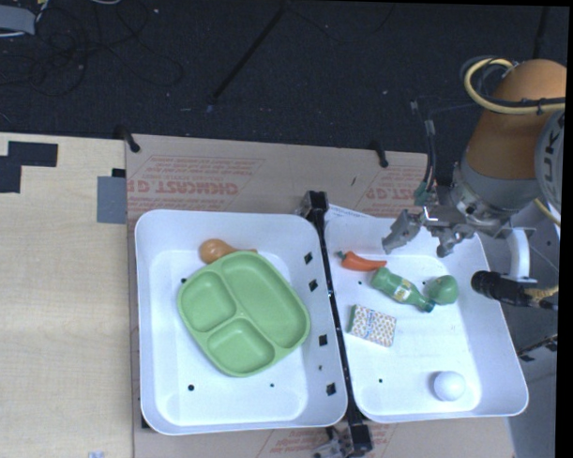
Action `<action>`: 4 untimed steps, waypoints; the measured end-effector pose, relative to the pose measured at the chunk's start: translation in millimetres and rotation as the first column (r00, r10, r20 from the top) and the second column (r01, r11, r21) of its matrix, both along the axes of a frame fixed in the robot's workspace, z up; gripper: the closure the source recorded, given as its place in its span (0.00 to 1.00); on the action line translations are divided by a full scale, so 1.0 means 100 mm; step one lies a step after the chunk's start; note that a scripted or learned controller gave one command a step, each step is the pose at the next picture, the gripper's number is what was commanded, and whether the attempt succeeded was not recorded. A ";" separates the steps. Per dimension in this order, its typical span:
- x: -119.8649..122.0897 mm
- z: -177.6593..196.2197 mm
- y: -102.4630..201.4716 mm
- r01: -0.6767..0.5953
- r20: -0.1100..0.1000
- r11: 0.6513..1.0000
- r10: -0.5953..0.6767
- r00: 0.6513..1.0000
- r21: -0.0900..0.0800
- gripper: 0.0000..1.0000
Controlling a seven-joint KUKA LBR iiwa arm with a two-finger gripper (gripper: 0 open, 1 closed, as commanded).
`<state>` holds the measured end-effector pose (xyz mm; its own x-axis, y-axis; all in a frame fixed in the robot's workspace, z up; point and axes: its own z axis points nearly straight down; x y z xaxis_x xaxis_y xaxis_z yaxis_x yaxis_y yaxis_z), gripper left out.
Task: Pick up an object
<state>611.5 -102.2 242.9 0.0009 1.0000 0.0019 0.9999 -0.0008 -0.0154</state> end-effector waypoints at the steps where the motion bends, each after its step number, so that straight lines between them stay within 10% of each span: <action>1: 0.02 0.08 0.00 -0.002 0.012 1.000 0.002 1.000 -0.001 0.00; 4: -0.03 -1.35 -0.02 0.001 0.022 1.000 -0.001 1.000 -0.010 0.00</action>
<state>608.6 -103.9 108.0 0.0016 1.0000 -0.0079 1.0000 -0.0015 0.0065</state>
